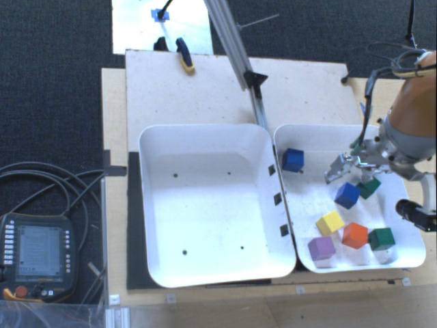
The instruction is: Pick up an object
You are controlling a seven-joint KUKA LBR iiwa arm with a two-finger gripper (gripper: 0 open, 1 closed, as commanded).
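Lying just below the claw [339, 169], a blue cube [347, 195].

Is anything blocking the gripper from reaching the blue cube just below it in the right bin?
Nothing visible lies between the gripper and the blue cube. A dark green cube sits close on the blue cube's right.

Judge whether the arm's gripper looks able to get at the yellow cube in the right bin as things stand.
Probably yes. The yellow cube lies uncovered with nothing on top, and the gripper hovers in the same bin. The orange cube and purple cube sit close, leaving tight finger room.
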